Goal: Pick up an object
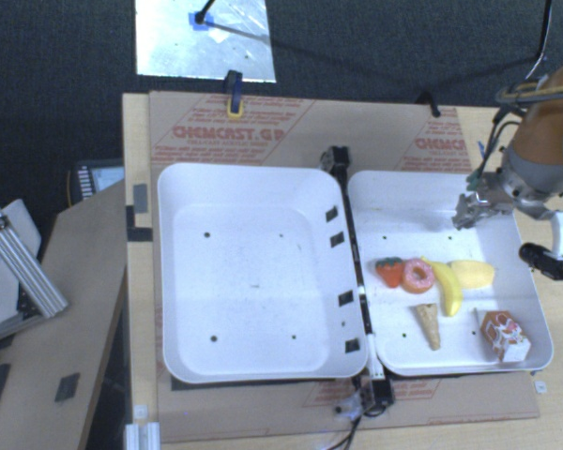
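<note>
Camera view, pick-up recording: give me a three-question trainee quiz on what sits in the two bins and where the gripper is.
1. True or false: all the objects lie in the right bin.
2. Which object touches the pink donut on its left side? A) ice cream cone B) orange-red toy with a green top C) small box
3. Fill in: the gripper hovers over the right bin's ____ part, away from the banana.

Key: 1 true; 2 B; 3 far (upper)
</note>
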Action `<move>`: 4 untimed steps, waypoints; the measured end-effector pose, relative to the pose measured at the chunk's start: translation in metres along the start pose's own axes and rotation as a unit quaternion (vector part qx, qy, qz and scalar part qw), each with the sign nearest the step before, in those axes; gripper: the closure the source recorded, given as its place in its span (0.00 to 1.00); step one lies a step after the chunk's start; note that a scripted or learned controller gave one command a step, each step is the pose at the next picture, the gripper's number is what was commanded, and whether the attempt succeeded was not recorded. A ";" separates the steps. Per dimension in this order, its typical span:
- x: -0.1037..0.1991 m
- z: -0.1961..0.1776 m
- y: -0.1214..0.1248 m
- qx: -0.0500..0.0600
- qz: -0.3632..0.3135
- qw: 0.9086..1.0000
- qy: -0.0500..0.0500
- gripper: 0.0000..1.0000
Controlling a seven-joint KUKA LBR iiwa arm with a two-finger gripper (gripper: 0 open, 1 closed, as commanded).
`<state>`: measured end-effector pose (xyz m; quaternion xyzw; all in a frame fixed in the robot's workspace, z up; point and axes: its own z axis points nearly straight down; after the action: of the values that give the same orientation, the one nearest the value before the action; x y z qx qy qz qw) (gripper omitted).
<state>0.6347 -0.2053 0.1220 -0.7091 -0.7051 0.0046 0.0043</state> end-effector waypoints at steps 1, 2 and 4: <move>-0.001 -0.053 -0.030 -0.008 -0.003 1.000 -0.001 1.00; -0.002 -0.113 -0.028 -0.011 -0.005 1.000 -0.001 1.00; -0.002 -0.132 -0.027 -0.012 -0.006 1.000 -0.002 1.00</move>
<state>0.6090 -0.2073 0.2539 -0.7050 -0.7092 -0.0023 -0.0050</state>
